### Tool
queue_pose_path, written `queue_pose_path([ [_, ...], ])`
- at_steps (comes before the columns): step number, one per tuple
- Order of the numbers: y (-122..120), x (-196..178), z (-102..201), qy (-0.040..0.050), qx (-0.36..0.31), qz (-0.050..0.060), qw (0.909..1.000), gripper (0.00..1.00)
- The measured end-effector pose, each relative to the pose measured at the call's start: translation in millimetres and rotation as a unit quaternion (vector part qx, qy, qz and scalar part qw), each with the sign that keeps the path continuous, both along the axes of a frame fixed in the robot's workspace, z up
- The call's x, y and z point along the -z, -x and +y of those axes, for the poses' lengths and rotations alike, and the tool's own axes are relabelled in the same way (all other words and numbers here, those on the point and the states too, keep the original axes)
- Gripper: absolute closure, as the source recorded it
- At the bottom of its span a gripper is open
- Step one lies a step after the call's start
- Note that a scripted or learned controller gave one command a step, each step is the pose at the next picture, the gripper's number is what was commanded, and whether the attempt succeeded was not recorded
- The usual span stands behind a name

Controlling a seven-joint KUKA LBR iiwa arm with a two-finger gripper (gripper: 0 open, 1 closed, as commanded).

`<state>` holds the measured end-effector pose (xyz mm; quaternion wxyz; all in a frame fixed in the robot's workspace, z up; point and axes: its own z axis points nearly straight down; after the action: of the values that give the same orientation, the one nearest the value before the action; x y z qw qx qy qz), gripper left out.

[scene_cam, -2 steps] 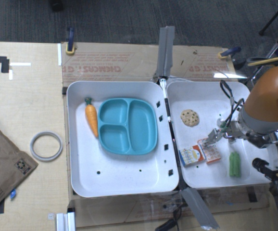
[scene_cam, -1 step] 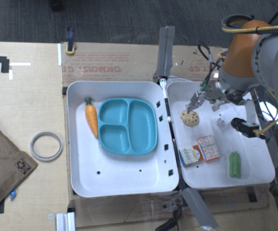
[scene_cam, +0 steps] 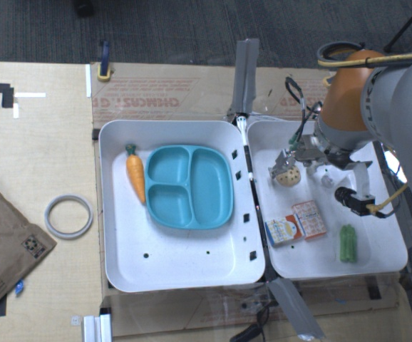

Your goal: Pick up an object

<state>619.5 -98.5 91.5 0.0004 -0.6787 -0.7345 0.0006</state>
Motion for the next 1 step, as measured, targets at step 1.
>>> queue_pose_path([
  [1,-1.0,-10.9,-1.4,0.0012,0.000,-0.002,1.0000,1.00],
])
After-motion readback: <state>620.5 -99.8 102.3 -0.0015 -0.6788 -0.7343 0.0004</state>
